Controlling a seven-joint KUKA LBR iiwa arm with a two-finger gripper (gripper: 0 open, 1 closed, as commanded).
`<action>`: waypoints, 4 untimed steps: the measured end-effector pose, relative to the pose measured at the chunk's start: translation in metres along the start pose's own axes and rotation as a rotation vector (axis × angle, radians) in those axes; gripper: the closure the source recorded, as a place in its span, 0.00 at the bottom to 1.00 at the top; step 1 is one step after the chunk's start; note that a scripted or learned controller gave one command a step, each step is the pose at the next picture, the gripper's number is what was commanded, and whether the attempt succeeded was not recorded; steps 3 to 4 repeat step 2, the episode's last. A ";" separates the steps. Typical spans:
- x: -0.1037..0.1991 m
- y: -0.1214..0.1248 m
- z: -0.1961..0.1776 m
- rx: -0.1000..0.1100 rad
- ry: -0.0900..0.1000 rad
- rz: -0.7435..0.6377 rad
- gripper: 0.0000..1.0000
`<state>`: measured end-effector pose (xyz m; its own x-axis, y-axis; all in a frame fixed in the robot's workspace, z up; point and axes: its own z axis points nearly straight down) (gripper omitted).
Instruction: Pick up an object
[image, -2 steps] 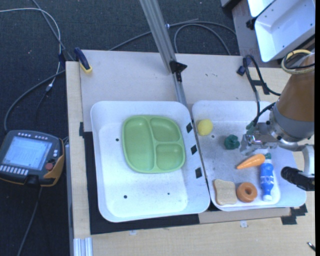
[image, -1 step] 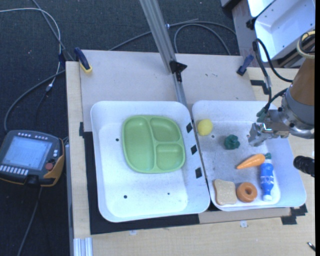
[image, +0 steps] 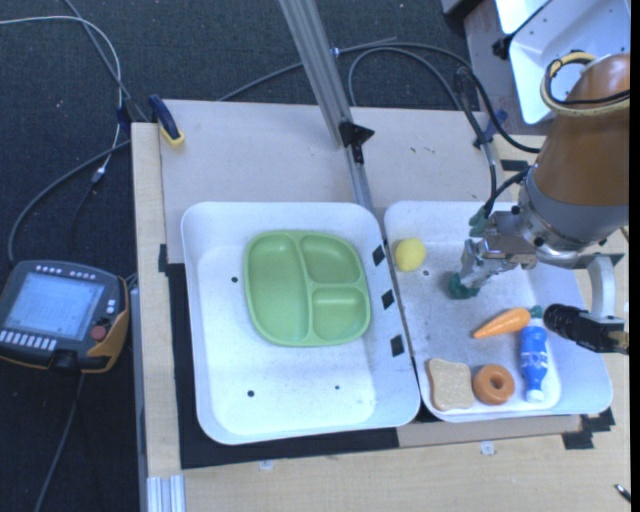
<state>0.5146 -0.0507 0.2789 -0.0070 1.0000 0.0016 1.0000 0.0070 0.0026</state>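
My gripper (image: 472, 272) hangs low over the back of the right bin (image: 440, 225), reaching in from the right. A small dark green object (image: 458, 289) lies on the bin floor right at the gripper's tip, partly hidden by it. I cannot tell whether the object is held. A yellow ball (image: 408, 253) lies to its left near the bin's left wall. An orange carrot (image: 500, 322) lies in front of the gripper. A blue and white bottle (image: 534, 363), a brown donut (image: 493, 383) and a bread slice (image: 450, 384) line the bin's front.
The left bin (image: 290, 400) holds a green divided plate (image: 306, 288). A metal pole (image: 330, 80) slants across the back of the bench. A teach pendant (image: 60, 315) lies off the bench to the left.
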 end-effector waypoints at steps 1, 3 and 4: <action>0.047 0.010 0.003 0.001 -0.001 0.001 1.00; 0.091 0.024 0.024 0.006 0.000 0.002 1.00; 0.091 0.024 0.024 0.006 0.000 0.002 1.00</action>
